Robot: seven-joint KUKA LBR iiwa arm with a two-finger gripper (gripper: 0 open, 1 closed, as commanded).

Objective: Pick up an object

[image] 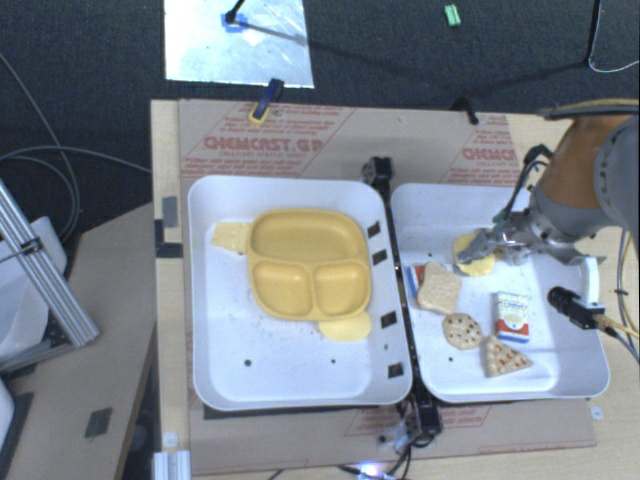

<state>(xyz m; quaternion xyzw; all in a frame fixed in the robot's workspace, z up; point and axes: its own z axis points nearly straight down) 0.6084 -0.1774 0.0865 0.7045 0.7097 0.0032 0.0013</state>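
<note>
A camera looks down at a slant on a worktop covered with printed cardboard, carrying two shallow white bins side by side.

The left bin holds a yellow plastic divided tray with three compartments, lying flat near the bin's middle. A pale yellow flat piece pokes out from under the tray's far left edge, and another yellow piece shows at the tray's near right corner.

The right bin holds several toy food items. Taking the slice of toy bread as the landmark: it lies near the bin's left wall, with a thin red and blue item just beside it on the left. A round chocolate-chip cookie sits just in front of the bread. A pizza slice lies beyond the cookie, toward the bin's near right. A small white carton with red and blue print stands to the right of the bread. A yellow rounded object lies just behind and right of the bread.

The grey arm, with its orange band, reaches in from the right. Its gripper is down in the right bin, right at the yellow rounded object and seemingly touching it. Whether the gripper is spread wide, narrowed, or closed on the object cannot be told.
</note>
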